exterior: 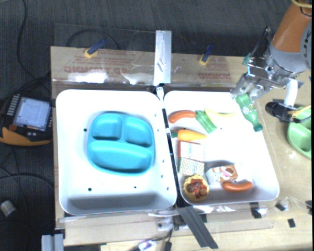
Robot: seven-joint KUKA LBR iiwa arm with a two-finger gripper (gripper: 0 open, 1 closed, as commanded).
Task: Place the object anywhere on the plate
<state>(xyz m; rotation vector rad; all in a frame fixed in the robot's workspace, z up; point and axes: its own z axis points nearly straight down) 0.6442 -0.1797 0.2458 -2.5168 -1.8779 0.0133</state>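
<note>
1 green bottle [249,111] in claw [244,99], blue plate [120,142] left.

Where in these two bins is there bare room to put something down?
The blue plate has all three compartments bare, with white floor around it in the left bin. The right bin is open along its right side; its left half is crowded with toy food.

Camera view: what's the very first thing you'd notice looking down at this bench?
The bright blue, three-compartment plastic plate jumps out, sitting alone in the left white bin. Next comes the pile of toy food in the right white bin, like the orange carrot and red sausage. At the upper right, the grey arm's tool hangs over that bin's far corner with a green plastic bottle at its tip.
</note>
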